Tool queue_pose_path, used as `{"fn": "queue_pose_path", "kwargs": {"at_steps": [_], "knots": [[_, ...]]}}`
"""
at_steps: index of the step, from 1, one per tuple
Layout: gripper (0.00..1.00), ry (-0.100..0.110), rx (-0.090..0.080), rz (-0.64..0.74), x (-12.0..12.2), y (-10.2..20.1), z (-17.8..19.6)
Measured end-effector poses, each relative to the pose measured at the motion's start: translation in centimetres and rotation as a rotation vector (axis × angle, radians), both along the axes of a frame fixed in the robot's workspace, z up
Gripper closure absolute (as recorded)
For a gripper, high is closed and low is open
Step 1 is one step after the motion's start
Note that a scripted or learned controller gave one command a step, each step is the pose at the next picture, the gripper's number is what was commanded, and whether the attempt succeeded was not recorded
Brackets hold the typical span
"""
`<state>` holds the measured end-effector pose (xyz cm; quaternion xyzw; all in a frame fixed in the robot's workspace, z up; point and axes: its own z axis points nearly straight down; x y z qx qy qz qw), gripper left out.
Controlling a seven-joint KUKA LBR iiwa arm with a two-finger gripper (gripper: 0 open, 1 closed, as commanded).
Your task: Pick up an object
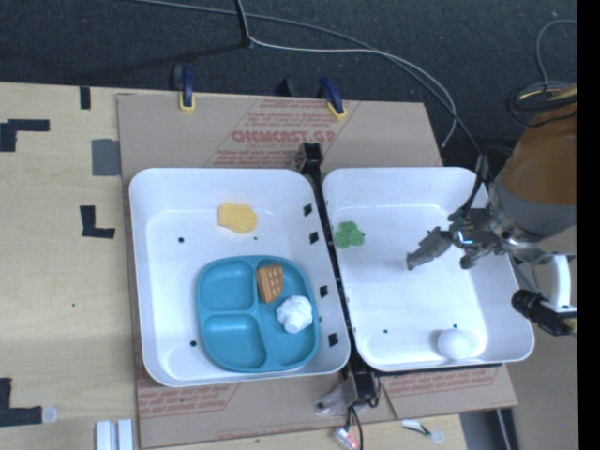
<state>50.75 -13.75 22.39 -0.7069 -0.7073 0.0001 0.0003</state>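
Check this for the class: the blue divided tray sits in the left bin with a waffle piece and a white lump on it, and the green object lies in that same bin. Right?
Not quite. The green object lies in the right bin, near the divider. The camera view shows it. The rest holds: the blue divided tray sits in the left bin with the waffle piece and white lump on it.

Arm enters from right, wrist bent leftward; gripper (441,248) hangs low (fingers splayed apart, nothing between).

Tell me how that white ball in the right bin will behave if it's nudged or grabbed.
The white ball looks round and smooth, so it would probably roll when nudged. It sits near the right bin's near wall, which might stop it. Its curved surface may slip from the pincer.
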Motion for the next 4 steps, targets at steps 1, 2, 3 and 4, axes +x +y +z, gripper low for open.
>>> {"fn": "queue_pose_path", "kwargs": {"at_steps": [1, 2, 3, 4], "knots": [[0.00, -0.003, -0.001, 0.003, 6.8, 1.5, 2.8], [0.00, -0.007, 0.000, 0.005, 5.5, 7.3, 10.8], [0.00, 0.002, 0.000, 0.003, 0.4, 11.4, 7.7], [0.00, 0.000, 0.000, 0.000, 0.5, 11.2, 7.8]]}}
